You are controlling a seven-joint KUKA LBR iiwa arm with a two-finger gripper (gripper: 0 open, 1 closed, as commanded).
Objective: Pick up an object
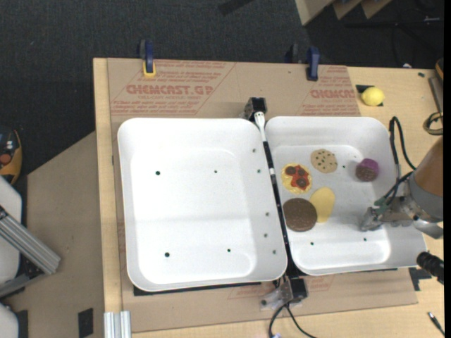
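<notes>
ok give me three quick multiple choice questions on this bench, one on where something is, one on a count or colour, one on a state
1. Where is the chocolate-chip cookie?
A. left bin
B. right bin
C. on the cardboard behind the bins

2. What colour is the ball on the cardboard beyond the bins?
A. yellow
B. blue
C. black

3. How does the claw stand to the purple piece?
A. clamped on it
B. apart from it, low by the right bin's near right corner
C. pressing it into the left bin

Answers:
1 B, it lies among the toy foods in the right bin.
2 A, plainly yellow.
3 B, bare white floor separates them.
</notes>
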